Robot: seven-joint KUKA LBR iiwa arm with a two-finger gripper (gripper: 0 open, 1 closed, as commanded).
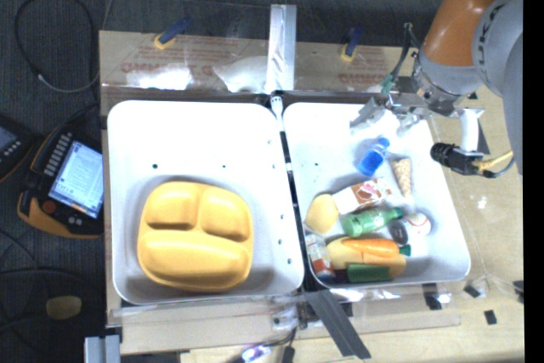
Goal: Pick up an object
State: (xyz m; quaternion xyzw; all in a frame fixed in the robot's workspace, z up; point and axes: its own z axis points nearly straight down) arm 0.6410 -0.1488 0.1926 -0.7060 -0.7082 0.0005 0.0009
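My gripper [388,118] hangs over the far end of the right bin [442,183], its fingers spread open with nothing between them. Just in front of it lies a small blue bottle [371,158]. Nearer the front of that bin sits a heap: a white bottle with a red label [361,195], a green bottle [371,222], an orange carrot [378,248], a pale yellow round fruit [321,212], a dark green piece [368,272] and a speckled tan stick [404,174]. A large yellow bread-shaped object [195,234] fills the front of the left bin [195,132].
The grey arm with its orange band [463,21] reaches in from the upper right. A handheld control pendant [64,183] and cables lie on the floor at left. Two clamps [174,31] sit on the back board. The divider between bins runs down the middle.
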